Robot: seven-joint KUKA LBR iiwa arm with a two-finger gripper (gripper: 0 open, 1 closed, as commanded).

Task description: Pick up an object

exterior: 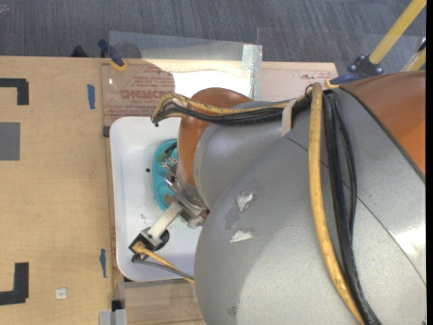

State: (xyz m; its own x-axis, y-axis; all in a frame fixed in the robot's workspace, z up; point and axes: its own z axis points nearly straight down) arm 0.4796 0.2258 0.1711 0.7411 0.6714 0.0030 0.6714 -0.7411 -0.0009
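1. Grey robot arm (284, 215), broad rounded casing. Nearest the camera, covering the right and centre of the view. Yellow and black cables run along its top. It reaches down into the bin from the right, presumably to bring the wrist over an object.

2. Orange band (203, 124) above the wrist, angled down toward the bin floor.

3. Claw (177, 188), under the wrist, low in the bin and just beside or upon item 4. The wrist covers it, so whether it is spread, pressed together or pinching anything cannot be told. No hold is confirmed.

4. Teal curved plastic object (161, 175), the likely thing to pick. It lies on the floor of the bin, toward its middle, partly under the wrist. The visible part is a crescent whose long axis seems to run near to far along the bin. Both ends are covered, so which way it points cannot be told.

5. Shallow white bin (128, 147), rounded corners, a few dark specks on its floor.

6. Pale brown surface (54, 181), with black corner marks (17, 90) and blue tape strips (90, 97), probably position guides.

7. Cardboard sheet with red print (139, 87), flat behind the bin.

8. Grey carpet floor (203, 5), farthest.
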